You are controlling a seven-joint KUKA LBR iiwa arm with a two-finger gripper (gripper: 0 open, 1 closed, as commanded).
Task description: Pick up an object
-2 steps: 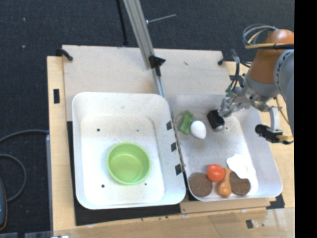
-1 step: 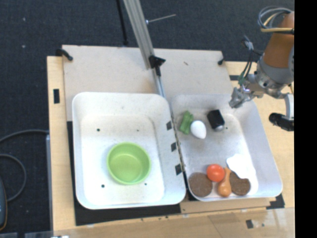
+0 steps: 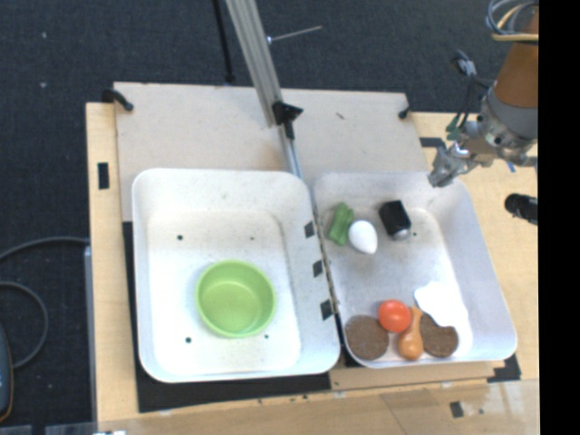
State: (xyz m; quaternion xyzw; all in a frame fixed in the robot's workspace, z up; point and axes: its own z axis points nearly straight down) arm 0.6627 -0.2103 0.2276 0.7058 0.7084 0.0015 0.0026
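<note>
Small black block (image 3: 394, 218), boxy, matte, lying in right bin (image 3: 480, 252) near back wall, beside smooth white egg (image 3: 362, 236) and green piece (image 3: 340, 224). Gripper (image 3: 441, 171) poised over bin's back right rim, nothing between fingers; finger state: cannot tell. Round lime bowl (image 3: 236, 298) in left bin (image 3: 163, 225). No legible writing.

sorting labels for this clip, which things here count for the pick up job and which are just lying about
For the job:
end effector over the right bin's far corner
small black block
white egg-shaped object
green leafy piece
red round tomato-like ball
two brown flat discs
orange pear-shaped piece
white irregular piece

Lying about:
lime green plastic bowl in the left bin
slanted metal rail
</note>
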